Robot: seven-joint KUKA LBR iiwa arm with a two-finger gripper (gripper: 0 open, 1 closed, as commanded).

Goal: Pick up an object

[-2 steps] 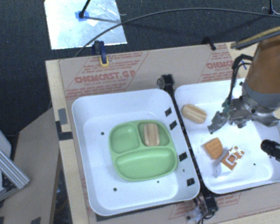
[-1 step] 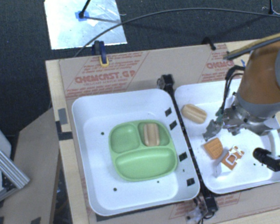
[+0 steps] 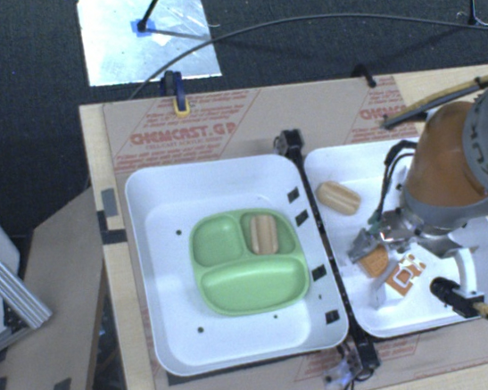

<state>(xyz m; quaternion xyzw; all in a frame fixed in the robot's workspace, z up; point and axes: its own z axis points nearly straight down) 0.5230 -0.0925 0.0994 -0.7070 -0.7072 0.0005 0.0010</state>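
Bins come first: we see two shallow white plastic bins [image 3: 161, 246] side by side on the bench [image 3: 339, 100], walls keeping loose things corralled. Our grey arm [image 3: 457, 169] reaches over the right bin. A green divided plate [image 3: 247, 284] fills the left one. The gripper [image 3: 372, 242] hovers just above the small orange block [image 3: 374, 263]; whether it grips, we cannot tell.
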